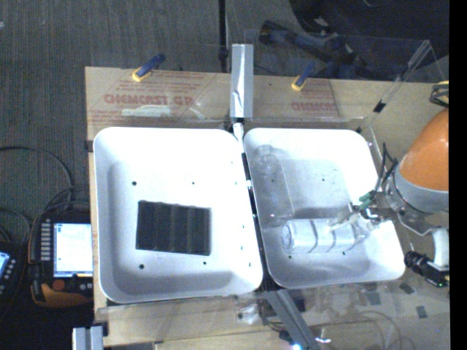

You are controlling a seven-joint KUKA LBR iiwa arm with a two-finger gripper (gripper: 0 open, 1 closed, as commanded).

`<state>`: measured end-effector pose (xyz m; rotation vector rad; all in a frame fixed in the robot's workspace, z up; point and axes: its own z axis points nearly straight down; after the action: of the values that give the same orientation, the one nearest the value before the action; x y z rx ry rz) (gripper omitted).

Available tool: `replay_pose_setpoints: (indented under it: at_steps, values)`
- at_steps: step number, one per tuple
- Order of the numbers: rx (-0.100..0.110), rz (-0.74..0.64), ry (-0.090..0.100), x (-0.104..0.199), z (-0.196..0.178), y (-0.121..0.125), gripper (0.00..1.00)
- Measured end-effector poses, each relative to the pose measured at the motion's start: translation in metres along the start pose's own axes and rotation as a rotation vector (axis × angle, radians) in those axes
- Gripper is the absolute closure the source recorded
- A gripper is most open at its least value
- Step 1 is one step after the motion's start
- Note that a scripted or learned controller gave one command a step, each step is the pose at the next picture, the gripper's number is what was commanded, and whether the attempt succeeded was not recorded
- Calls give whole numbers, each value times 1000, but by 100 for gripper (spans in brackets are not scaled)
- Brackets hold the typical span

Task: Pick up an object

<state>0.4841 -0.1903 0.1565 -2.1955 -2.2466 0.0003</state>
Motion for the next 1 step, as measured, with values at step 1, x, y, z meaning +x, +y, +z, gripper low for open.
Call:
replay_pose_setpoints:
  at_steps: [1]
  values:
    - [-2,-42,-1,-14,-51,1,0]
